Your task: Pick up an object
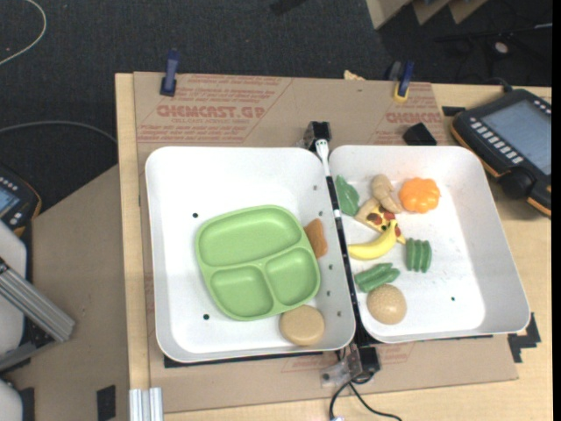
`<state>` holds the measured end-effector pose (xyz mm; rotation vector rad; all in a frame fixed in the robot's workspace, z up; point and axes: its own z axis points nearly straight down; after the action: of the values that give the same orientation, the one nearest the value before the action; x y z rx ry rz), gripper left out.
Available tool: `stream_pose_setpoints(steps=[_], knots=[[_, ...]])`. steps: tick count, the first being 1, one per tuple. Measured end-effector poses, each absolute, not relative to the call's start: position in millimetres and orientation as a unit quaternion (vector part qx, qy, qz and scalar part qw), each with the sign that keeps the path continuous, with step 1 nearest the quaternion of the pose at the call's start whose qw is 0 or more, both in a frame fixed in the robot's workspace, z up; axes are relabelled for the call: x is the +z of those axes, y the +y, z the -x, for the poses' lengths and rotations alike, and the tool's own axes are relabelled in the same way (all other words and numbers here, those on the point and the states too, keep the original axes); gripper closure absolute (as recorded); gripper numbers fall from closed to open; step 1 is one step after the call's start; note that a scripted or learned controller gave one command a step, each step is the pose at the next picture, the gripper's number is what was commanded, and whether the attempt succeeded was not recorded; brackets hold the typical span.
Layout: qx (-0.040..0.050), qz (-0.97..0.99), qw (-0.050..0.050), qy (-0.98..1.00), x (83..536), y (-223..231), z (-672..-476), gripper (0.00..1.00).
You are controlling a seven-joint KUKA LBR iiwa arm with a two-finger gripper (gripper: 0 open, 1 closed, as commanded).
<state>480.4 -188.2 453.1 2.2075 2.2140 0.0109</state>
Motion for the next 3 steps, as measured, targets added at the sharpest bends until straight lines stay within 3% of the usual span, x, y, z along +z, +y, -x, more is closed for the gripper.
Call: stream_pose_setpoints(steps=[1,2,3], knots=[[-0.0012,-0.709,-0.001,0.706,406,-226,-478.7,1.00],[0.0026,-0.707,0.008,0.708,516,-224,-479.8,1.00],[-0.0031,-0.706,-0.008,0.708,329,-189,-483.9,1.00]])
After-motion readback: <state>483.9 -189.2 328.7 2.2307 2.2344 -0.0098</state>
